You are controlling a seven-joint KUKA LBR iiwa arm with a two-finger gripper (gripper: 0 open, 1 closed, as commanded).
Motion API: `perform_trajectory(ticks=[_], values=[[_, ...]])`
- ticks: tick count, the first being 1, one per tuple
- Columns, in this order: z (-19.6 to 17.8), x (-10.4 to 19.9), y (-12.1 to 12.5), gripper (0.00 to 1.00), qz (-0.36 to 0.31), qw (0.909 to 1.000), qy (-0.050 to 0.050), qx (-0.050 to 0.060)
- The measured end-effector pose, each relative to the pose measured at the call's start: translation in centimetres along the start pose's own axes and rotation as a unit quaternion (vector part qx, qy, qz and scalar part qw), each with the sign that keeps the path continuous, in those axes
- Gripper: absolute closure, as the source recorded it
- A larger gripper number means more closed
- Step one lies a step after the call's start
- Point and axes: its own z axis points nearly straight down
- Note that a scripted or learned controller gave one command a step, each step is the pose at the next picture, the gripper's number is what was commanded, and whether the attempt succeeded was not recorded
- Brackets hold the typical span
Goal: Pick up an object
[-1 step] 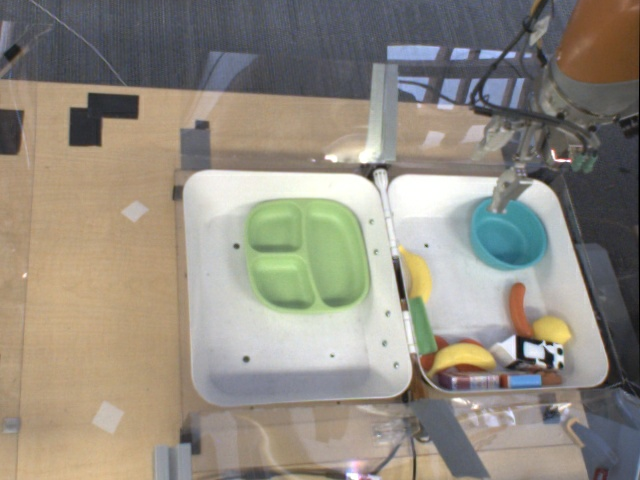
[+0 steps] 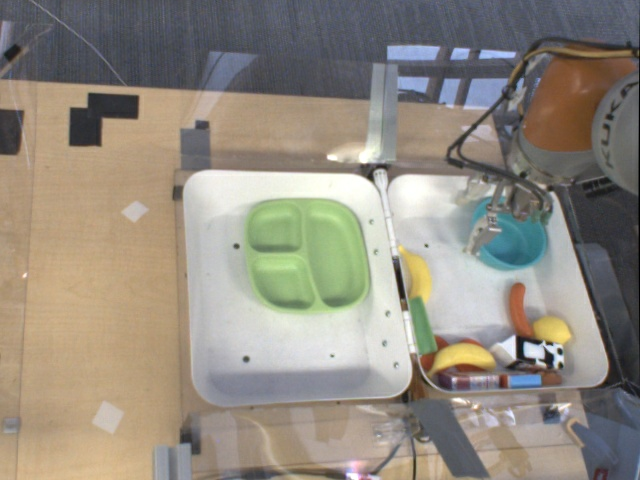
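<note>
My gripper (image 2: 503, 218) hangs over the far part of the right bin (image 2: 450, 228), right at the left rim of a teal bowl (image 2: 518, 246). Its fingers look open, one metal fingertip (image 2: 486, 234) showing just outside the bowl's left edge. Nothing sits between them. Toward the bin's near side lie a red sausage (image 2: 517, 308), a yellow lemon (image 2: 552, 329), a black-and-white toy (image 2: 541, 353), a yellow banana (image 2: 462, 356) and a red marker (image 2: 498, 379).
A green divided plate (image 2: 305, 255) lies in the left bin (image 2: 215, 298). Along the divider between the bins rest a yellow piece (image 2: 419, 276) and a green stick (image 2: 423, 329). The grey arm with its orange band (image 2: 565, 108) comes in from the upper right.
</note>
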Motion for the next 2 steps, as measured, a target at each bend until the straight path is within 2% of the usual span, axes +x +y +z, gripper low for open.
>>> perform_trajectory(ticks=[1, 2], values=[[3.4, 2.1, 1.3, 0.0, 0.06, 0.9982, -0.009, 0.0], [3.4, 5.4, 1.0, 0.0, 0.131, 0.9914, -0.01, -0.001]])
